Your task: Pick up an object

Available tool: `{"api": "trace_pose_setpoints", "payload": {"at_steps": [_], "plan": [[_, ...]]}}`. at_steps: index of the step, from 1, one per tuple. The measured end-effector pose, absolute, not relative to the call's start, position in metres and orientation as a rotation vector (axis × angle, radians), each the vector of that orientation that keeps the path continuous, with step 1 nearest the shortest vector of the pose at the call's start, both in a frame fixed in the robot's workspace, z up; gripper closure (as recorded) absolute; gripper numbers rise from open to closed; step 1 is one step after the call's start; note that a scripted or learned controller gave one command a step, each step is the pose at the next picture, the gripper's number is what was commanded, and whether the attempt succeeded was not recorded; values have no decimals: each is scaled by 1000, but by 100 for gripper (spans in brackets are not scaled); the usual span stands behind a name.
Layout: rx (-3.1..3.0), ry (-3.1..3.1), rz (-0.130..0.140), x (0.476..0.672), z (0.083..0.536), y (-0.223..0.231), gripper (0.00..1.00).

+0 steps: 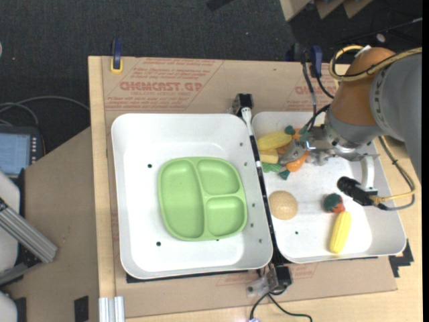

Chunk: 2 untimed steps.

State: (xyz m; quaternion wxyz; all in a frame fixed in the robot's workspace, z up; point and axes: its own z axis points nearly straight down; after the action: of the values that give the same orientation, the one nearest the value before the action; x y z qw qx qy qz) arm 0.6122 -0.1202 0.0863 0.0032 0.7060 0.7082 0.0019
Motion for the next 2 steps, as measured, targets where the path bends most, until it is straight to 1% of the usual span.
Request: {"api": "trace_pose_setpoints", "payload": {"at_steps": [1, 2], "plan": [[2237, 2256, -39, 660, 80, -126, 0], [2238, 2239, -31, 660, 90, -127, 100]]}}
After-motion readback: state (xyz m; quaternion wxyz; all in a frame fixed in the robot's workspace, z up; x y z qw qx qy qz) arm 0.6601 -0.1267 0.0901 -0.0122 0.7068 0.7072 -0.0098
